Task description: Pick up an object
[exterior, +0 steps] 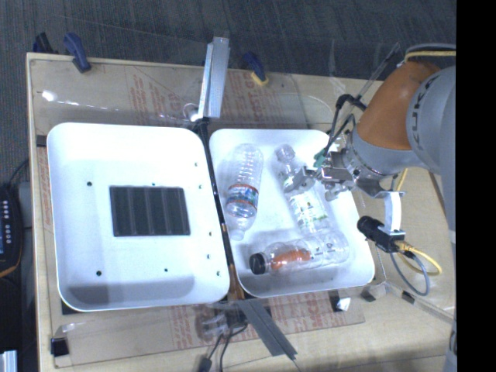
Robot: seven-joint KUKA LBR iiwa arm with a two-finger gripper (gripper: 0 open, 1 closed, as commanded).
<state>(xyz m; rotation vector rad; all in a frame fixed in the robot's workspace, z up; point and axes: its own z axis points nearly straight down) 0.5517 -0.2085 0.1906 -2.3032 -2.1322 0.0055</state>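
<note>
Camera view: gripper [322, 169] low over right bin [356, 266], beside middle bottle [306, 200]; finger state unclear, cannot tell; left bin [70, 208] alongside.

We see white bins [124, 142], dark slatted panel [149, 211] in left one, clear bottles [242, 184], blue label, orange-filled bottle [298, 256].
</note>
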